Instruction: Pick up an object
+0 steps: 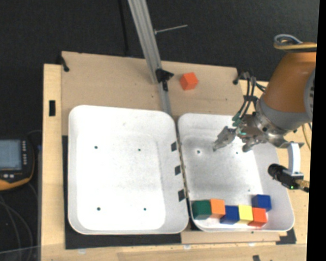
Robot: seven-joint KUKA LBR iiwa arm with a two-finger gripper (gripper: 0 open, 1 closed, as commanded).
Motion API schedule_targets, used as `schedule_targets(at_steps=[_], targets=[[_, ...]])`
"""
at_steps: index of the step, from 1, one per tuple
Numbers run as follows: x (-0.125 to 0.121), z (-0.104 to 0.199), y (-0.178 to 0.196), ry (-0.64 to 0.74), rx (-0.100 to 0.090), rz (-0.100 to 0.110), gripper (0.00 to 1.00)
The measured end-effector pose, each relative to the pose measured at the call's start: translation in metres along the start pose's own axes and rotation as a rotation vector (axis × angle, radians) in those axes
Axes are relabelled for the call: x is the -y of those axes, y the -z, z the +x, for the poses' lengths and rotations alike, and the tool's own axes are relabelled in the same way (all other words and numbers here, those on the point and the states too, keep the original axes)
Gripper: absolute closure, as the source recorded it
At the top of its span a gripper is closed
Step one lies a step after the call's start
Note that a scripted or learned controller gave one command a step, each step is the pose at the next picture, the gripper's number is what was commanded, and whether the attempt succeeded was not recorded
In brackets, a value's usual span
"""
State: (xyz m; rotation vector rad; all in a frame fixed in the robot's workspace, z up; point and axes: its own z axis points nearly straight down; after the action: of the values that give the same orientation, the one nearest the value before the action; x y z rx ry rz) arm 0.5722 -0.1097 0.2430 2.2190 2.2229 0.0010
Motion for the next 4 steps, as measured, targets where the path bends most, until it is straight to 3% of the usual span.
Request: schedule_targets(at_steps=[1, 2, 3, 4], targets=[[0.023, -0.038, -0.115, -0.005, 0.001, 0.009, 0.0], [0.013, -0.045, -0.058, -0.004, 0.003, -0.006, 0.0], [0.054, -0.084, -0.144, -0.006, 0.001, 0.003, 0.0], [-0.048, -0.091, -0.145, 0.003, 0.003, -0.007, 0.0]])
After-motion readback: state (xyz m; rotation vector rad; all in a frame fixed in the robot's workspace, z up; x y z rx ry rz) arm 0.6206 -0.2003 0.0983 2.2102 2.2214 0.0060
